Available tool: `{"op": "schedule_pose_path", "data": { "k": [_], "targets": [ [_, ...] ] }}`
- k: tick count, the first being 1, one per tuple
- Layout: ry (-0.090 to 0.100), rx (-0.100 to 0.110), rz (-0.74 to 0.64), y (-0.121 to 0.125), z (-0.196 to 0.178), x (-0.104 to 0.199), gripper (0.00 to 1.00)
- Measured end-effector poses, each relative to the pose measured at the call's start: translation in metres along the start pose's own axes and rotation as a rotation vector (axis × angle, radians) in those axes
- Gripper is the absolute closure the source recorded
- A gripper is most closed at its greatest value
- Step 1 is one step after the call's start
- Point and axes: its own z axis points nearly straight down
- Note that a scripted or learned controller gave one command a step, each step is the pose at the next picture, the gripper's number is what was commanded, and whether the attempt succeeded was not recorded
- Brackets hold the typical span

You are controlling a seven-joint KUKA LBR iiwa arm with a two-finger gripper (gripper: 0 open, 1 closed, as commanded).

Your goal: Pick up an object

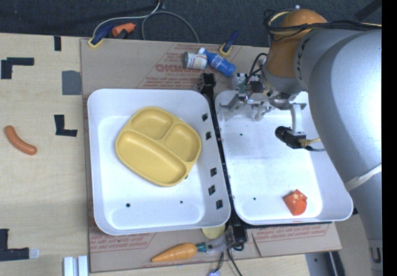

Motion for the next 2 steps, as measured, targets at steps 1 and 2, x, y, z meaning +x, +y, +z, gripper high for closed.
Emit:
{"op": "schedule_pose_path", "data": {
  "k": [1,2],
  "targets": [
    [0.0,0.0,0.0,0.0,0.0,0.0,0.0],
    [0.001,-0.002,0.003,-0.018,0.01,-0.001,0.0]
  ]
}}
